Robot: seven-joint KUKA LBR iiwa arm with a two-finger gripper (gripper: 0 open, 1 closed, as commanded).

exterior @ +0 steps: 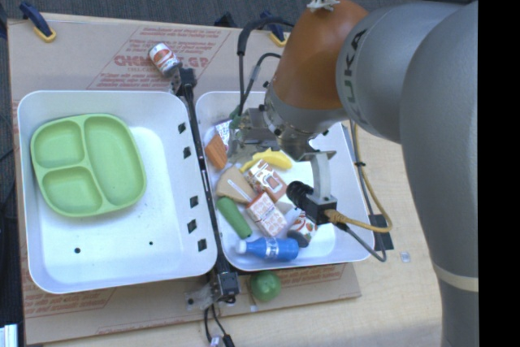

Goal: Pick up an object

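Reach-in step, by the look of it: arm (390,85) low over right bin (345,252), wrist above the pile. Gripper (262,144) buried among the clutter near the bin's upper left; tool state cannot be told, nothing seen lifted.

Pick candidates all in right bin, heaped touching one another: banana (272,160) just beside the wrist, blue bottle (270,249) lying at the near edge, green cucumber-like piece (230,217) by the divider, orange piece (215,153), small cartons (264,191).

Next move likely calls for settling on one item, closing cleanly, lifting straight without dragging neighbours.

Count: two white bins; one green divided plate (85,165) in left bin (122,256); one can (163,58) on cardboard beyond the bins; one green round object (265,285) outside, near front edge.
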